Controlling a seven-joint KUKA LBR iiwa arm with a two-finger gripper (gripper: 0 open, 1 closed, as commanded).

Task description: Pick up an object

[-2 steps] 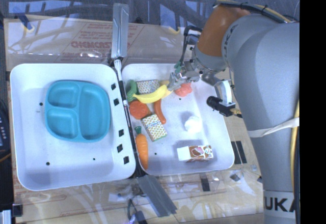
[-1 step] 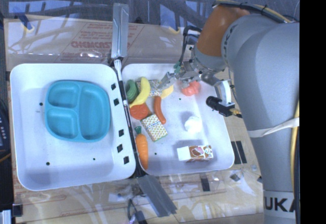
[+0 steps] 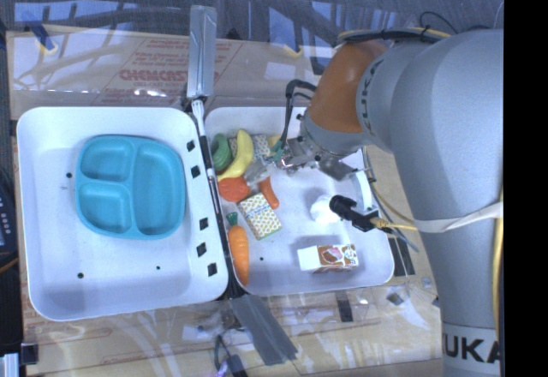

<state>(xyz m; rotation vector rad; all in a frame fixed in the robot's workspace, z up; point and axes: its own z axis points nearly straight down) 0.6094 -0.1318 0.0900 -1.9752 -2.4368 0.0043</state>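
Note:
The right bin (image 3: pixel 295 279) holds several toy foods. A yellow banana (image 3: pixel 241 152) lies beside a green piece (image 3: pixel 222 148) at the bin's upper left. Below them are an orange-red piece (image 3: pixel 232 188), a small red piece (image 3: pixel 270 192) and a patterned box (image 3: pixel 259 216). A carrot (image 3: pixel 239 254) lies along the left wall, and a small carton (image 3: pixel 327 257) sits near the front wall. A white lump (image 3: pixel 322 210) lies at the right. My gripper (image 3: pixel 288 156) hangs low over the bin's upper middle, just right of the banana. I see nothing held in it.
The left bin (image 3: pixel 47 277) holds a blue divided plate (image 3: pixel 131 185). The grey arm with its orange band (image 3: pixel 338 97) covers the right bin's upper right corner and the bench beyond. A black cable fitting (image 3: pixel 347 209) lies over the bin's right wall.

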